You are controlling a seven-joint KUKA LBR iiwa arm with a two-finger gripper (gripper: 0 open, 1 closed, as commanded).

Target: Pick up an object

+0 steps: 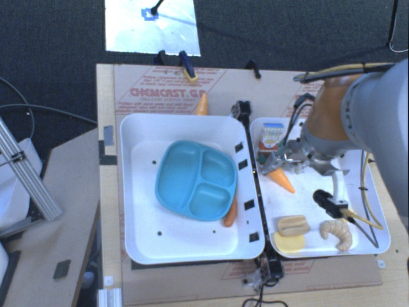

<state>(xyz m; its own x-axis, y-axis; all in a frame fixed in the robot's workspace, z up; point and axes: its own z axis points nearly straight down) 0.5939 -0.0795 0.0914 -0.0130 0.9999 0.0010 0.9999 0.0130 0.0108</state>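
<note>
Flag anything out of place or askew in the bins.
One orange carrot-like piece lies outside the bins, on the board behind the left bin. The blue divided plate sits skewed to the bin walls, with another carrot half tucked under its edge.

Grey arm (367, 110) reaching in from the right, wrist bent downward; jaws' state unclear

Lab: robot arm (358, 117), bench bins (137, 190)
</note>
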